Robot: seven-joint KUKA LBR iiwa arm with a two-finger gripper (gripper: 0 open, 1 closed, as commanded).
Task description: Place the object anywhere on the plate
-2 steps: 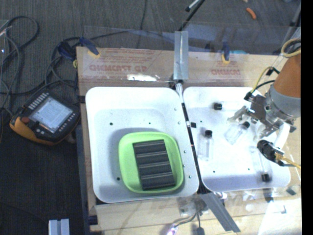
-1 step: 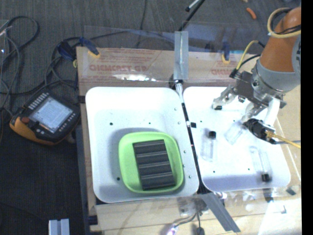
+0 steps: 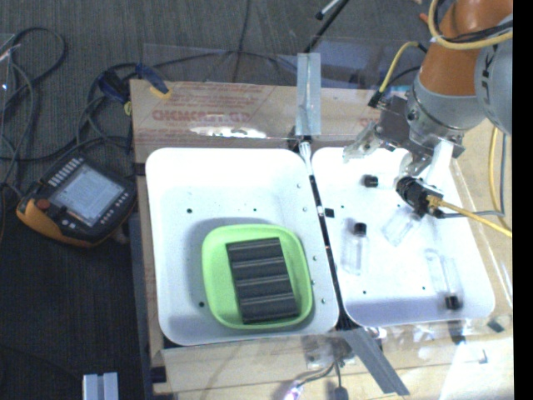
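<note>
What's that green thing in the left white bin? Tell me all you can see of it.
The green plate is a light green, rounded-square dish with a raised rim, plastic by its look. It lies flat on the floor of the left bin, toward the near edge. A dark grey ribbed block rests on its middle, covering most of it.

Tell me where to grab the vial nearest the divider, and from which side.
Grip the vial mid-body, below its black cap, coming straight down. It seems to lie flat in the right bin, long axis running near to far, so close across its narrow width, left to right.
</note>
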